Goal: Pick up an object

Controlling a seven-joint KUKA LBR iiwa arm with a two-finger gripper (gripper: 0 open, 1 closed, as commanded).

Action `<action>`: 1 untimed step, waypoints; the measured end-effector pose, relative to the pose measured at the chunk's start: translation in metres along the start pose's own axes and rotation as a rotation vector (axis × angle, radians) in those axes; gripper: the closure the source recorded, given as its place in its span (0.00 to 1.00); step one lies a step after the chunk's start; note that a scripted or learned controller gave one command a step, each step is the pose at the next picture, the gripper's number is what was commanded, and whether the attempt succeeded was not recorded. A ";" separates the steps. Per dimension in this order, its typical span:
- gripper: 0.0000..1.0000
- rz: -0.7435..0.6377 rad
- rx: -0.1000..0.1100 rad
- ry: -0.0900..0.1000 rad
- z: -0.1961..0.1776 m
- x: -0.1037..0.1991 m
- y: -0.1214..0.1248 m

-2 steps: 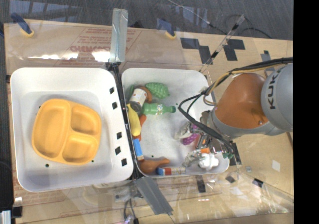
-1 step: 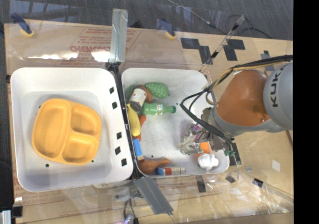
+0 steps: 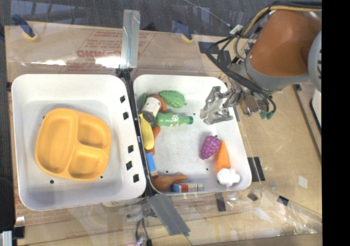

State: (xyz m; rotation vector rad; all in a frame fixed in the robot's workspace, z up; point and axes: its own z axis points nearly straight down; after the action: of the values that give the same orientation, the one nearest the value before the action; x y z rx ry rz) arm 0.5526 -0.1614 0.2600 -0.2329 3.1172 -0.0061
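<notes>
Camera view: the pincer (image 3: 217,109) hangs wide apart and holds nothing, over the upper right of the right bin (image 3: 243,146). Below it lie purple grapes (image 3: 210,147) and a carrot (image 3: 222,156). A green bottle (image 3: 173,120) lies left.

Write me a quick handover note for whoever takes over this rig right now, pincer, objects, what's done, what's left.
Pincer: hovering over the upper right part of the right white bin, nothing visible between its fingers.
Objects: purple plastic grape bunch, orange toy carrot and small white lumpy toy lie just below it; green plastic bottle to its left; yellow toy banana along the bin's left wall.
Left white bin holds a yellow divided tray.
Done: nothing picked up yet.
Left: grasp and lift one object.
</notes>
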 end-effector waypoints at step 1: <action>1.00 -0.308 -0.010 0.017 0.122 0.065 0.028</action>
State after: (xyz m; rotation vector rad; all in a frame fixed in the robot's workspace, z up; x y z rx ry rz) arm 0.4867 -0.1439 0.1368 -0.7130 3.0626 0.0037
